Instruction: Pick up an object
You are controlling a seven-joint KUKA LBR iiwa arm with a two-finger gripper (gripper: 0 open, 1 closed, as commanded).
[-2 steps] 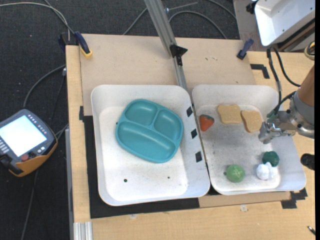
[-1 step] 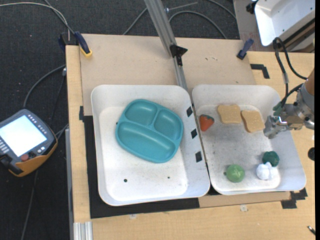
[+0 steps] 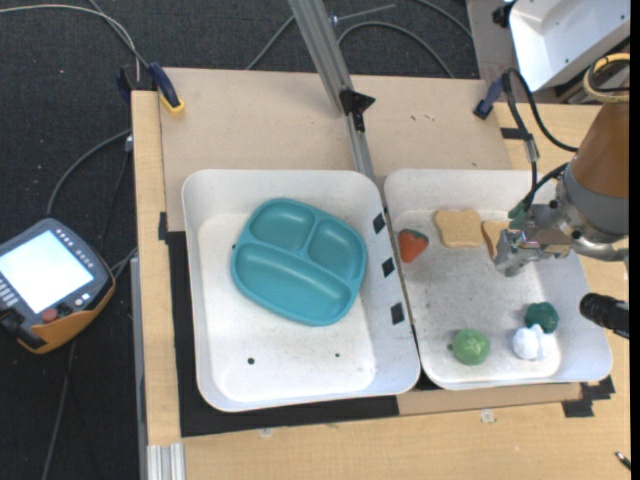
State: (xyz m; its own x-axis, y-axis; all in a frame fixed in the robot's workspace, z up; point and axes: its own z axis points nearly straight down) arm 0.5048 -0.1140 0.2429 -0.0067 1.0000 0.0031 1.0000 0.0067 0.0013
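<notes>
The jaws [image 3: 512, 258] hang over the right bin [image 3: 437, 368], low above its floor near the far right part; whether they are released or clenched cannot be told. Just beside them, on the far side, lies one tan piece [image 3: 492, 234], partly hidden by the wrist. To its left lies one tan bread slice [image 3: 459, 228], and further left one red strawberry-like item [image 3: 412, 244] near the bin's left wall. Toward the near wall sit one green ball [image 3: 469, 346], one white item [image 3: 527, 344] and one dark green item [image 3: 542, 316], the last two touching. None of these is between the jaws.

The left bin [image 3: 290, 383] holds one teal divided plate [image 3: 299, 260] with three compartments. Both bins rest on the bench [image 3: 250, 108]. One metal pole [image 3: 325, 43] crosses the bench's far part. One handheld screen unit [image 3: 45, 283] lies on the floor at left.
</notes>
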